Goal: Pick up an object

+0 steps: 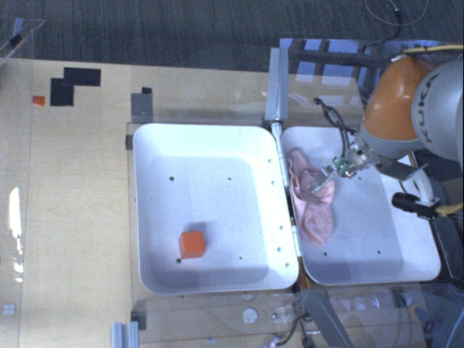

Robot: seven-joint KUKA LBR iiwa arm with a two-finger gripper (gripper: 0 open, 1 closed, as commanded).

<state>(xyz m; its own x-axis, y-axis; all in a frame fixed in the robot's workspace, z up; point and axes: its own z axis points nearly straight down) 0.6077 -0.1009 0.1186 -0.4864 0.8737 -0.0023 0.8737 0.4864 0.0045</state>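
Cloth [313,205] lay crumpled by the right bin's [377,267] left wall; end effector [341,167] touched it, grip state unclear; limp fabric might slip free.

The grey KUKA arm [442,114], its broad orange band [395,107] bulging above the wrist, reaches in from the right and angles down and leftward toward the far-left part of the scene's right half. Thin black cables loop off the wrist's far side. At the tip, the small metal two-finger gripper [326,174] points left and slightly toward the near side. The fingers are slender and partly blurred, so how they stand cannot be made out. A dark fitting [415,204] juts out on the arm's near side.
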